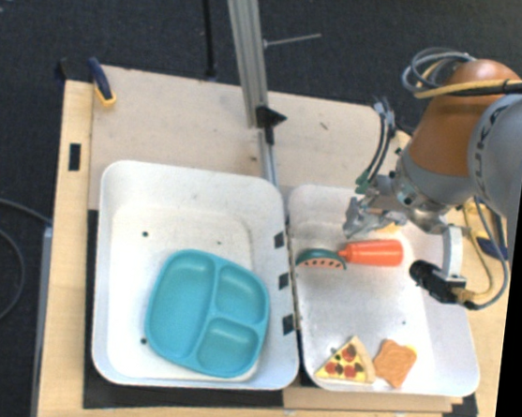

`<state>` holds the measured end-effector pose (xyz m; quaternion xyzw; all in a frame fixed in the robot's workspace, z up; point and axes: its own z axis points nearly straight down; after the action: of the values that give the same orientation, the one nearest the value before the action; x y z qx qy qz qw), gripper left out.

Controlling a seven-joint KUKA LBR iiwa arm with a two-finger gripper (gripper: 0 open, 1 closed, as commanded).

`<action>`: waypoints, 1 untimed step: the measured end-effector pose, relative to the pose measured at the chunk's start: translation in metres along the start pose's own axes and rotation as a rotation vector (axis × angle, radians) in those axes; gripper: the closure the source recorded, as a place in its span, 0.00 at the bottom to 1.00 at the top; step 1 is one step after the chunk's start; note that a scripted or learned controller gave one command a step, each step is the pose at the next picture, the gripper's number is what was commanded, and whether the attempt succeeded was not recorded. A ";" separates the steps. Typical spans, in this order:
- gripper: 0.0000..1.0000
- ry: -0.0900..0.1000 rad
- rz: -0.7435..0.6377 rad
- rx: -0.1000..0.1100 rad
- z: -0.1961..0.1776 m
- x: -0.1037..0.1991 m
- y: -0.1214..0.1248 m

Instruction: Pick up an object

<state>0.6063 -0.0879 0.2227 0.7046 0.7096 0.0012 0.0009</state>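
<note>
End effector (361, 220), grip state can't tell, hovers just above toy carrot (369, 253) in rt bin (432, 351): prob light, stiff, slick plastic, so grab mid-body across width.

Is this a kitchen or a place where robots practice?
Most likely a robot practice lab, not a kitchen. The food is toy food: a pizza slice, a carrot and a watermelon slice lying in a white bin on a plain wooden bench. A robot arm's gripper hangs above the carrot.
</note>
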 end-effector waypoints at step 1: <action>1.00 0.001 -0.001 0.000 -0.013 0.055 0.007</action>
<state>0.6129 -0.0325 0.2353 0.7043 0.7099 0.0014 0.0004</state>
